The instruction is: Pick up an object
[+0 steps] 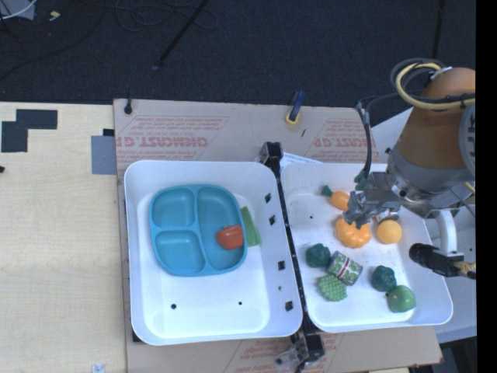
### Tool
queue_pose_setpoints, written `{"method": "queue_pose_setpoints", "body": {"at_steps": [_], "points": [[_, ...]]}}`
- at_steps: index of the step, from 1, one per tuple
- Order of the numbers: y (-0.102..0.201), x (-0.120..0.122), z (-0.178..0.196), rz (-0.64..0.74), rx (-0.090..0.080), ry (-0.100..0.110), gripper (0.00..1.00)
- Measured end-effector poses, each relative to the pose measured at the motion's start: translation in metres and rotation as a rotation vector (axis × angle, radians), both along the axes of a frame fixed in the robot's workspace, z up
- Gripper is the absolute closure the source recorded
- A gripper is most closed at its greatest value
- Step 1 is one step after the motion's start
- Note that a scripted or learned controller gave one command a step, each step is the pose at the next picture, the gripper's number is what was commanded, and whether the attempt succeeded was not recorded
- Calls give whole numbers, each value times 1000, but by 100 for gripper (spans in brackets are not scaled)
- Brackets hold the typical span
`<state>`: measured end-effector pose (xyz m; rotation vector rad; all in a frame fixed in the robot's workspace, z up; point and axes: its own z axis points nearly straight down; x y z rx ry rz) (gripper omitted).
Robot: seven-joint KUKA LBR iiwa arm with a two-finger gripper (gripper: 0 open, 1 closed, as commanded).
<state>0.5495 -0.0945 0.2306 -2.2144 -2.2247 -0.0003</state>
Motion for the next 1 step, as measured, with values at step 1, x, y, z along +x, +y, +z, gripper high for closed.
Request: {"method": "queue_pose_setpoints", "body": {"at_steps": [1], "points": [[58,1,-9,-1,0,2,100]]}}
